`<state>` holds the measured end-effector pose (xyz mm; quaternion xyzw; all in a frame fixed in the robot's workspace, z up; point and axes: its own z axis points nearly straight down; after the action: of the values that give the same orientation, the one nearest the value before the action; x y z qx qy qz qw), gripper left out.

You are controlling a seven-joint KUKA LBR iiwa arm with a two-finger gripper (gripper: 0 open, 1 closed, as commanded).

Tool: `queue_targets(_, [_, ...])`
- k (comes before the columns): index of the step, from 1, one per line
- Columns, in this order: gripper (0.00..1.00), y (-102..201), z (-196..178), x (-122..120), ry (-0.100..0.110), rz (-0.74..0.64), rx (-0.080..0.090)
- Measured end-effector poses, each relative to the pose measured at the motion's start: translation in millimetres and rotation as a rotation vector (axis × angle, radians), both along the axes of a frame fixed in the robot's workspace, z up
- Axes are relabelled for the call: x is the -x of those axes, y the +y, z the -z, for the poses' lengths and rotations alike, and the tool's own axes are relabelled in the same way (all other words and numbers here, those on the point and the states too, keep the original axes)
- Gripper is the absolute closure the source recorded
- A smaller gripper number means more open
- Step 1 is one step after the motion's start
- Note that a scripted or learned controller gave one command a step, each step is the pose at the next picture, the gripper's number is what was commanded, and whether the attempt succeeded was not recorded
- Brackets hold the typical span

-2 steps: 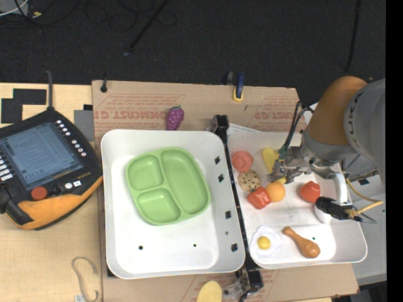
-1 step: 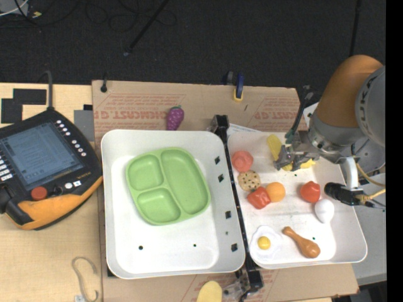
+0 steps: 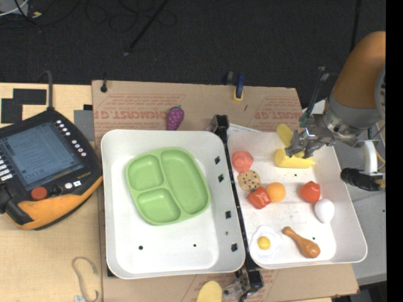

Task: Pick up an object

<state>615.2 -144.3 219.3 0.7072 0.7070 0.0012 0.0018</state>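
The right bin (image 3: 352, 231) holds several toy foods. Among them are a pink ball (image 3: 242, 160), a cookie (image 3: 249, 180), a red piece (image 3: 259, 198), an orange (image 3: 275, 192), a tomato (image 3: 309, 192), a white egg (image 3: 324, 211), a fried egg (image 3: 264, 241) and a drumstick (image 3: 301, 241). A yellow wedge (image 3: 291, 162) lies at the bin's far side. My gripper (image 3: 301, 146) hangs right over the wedge's top edge, at or just above it. Another yellow piece (image 3: 284, 133) shows just behind the gripper.
The left bin (image 3: 126, 244) carries a green divided plate (image 3: 167, 185). A purple toy (image 3: 175, 117) lies on the cardboard behind the bins, and a yellow toy (image 3: 210, 291) in front of them. A teach pendant (image 3: 44, 162) rests at the far left.
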Motion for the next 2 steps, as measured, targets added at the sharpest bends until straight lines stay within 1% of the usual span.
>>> queue_targets(1, [1.0,-1.0,-8.6,0.0,0.004,-0.001,-0.001])
queue_targets(2, [1.0,49.8,-18.3,16.9,0.007,-0.003,-0.004])
